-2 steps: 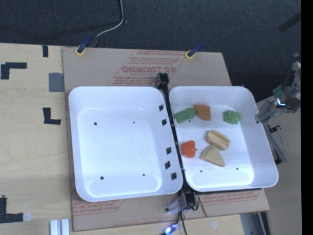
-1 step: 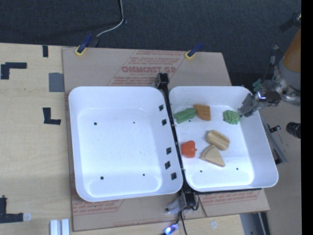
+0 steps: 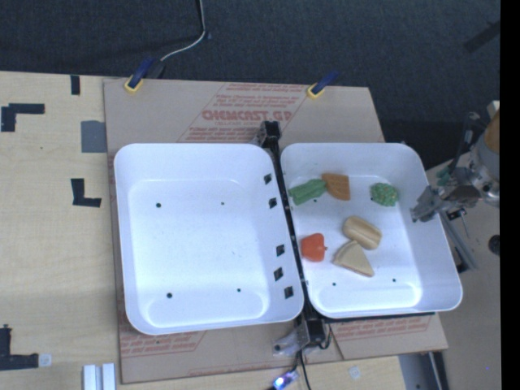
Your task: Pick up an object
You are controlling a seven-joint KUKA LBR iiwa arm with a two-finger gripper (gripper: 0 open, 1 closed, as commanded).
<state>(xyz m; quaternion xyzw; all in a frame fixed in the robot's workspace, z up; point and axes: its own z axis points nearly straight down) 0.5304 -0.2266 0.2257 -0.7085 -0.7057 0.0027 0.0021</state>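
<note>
In the camera view, two shallow white bins are sitting side by side on a cardboard sheet laid over the desk [image 3: 49,218]. The left bin [image 3: 130,218] is filling the middle of the frame, and the right bin [image 3: 435,258] is lying against it toward the right.

All the small objects are resting in the right bin. A green pepper-like piece [image 3: 308,191] is lying near the bin's upper left, touching or just beside an orange-brown piece [image 3: 336,186]. A green broccoli-like lump [image 3: 384,193] is sitting apart from them toward the upper right. Lower down, a red-orange piece [image 3: 314,247] is lying near the divider, while a tan bread-like roll [image 3: 362,231] and a tan wedge [image 3: 354,259] are lying close together in the middle.

The end effector [image 3: 426,210] is hanging at the right edge of the frame, just over the right bin's rim, beside the broccoli-like lump and carrying nothing that can be seen. Whether it is released or clenched I cannot tell at this size.

Judging by their look, these are toy foods: probably light, stiff, and somewhat slick plastic. The broccoli-like lump seems the nearest candidate; closing across its narrower width from above would likely be surest, since rounded surfaces may be slipping out of a shallow pinch.
</note>
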